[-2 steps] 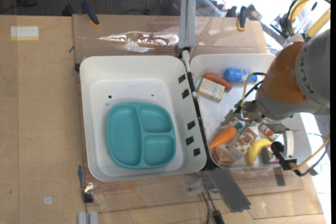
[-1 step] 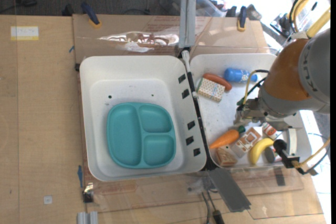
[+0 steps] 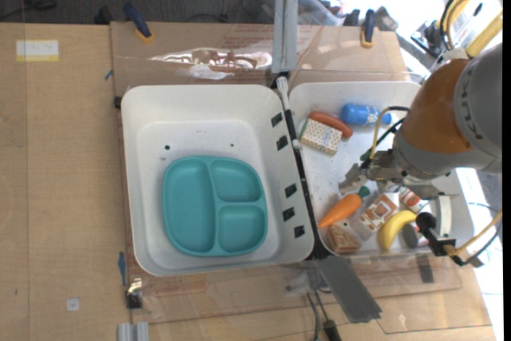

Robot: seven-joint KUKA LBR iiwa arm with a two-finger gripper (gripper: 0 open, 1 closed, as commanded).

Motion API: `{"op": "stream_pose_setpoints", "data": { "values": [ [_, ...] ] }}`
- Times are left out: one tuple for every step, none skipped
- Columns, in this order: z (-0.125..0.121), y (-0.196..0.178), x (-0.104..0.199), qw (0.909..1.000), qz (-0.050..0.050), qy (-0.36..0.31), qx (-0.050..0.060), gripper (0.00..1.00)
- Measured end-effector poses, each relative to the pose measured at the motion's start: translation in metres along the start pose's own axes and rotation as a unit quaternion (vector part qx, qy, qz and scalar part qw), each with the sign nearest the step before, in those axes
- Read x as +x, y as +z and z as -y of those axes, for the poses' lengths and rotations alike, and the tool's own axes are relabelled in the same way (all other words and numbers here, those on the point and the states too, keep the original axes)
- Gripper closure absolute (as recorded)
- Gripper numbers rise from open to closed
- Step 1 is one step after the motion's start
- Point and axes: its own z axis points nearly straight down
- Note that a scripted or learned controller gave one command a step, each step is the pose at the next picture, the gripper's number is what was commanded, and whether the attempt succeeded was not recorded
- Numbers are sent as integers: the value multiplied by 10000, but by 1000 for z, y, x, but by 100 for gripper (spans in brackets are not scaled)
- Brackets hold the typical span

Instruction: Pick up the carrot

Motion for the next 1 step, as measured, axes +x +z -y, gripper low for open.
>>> {"op": "stream_pose_setpoints", "data": {
  "values": [
    [32, 10, 2, 9994, -5, -339, -1, 0]
  ]
}}
